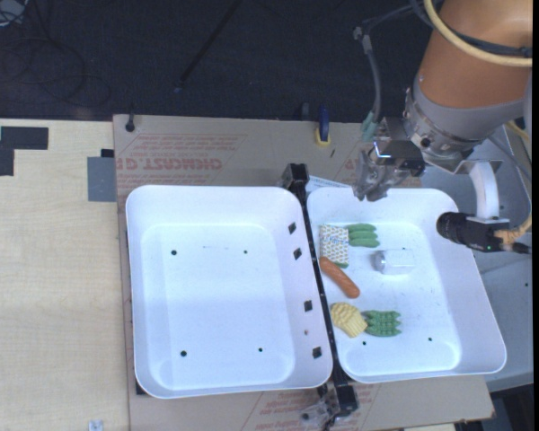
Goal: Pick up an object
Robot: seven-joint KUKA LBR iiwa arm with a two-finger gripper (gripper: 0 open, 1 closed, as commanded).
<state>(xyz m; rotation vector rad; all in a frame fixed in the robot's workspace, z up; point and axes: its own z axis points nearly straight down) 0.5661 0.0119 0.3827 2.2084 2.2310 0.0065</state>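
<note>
Hovering gripper [374,189] over right bin [449,232] far rim, above toy food cluster: green pods [363,235], carrot [340,277], corn [347,318]. Jaws state: cannot tell. Nothing grasped yet; descent pending.

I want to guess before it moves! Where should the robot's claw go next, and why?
Probably forward and down toward the green pea pod. The gripper hangs above the right bin's far rim with nothing seen in it, and that pod lies nearest.
</note>
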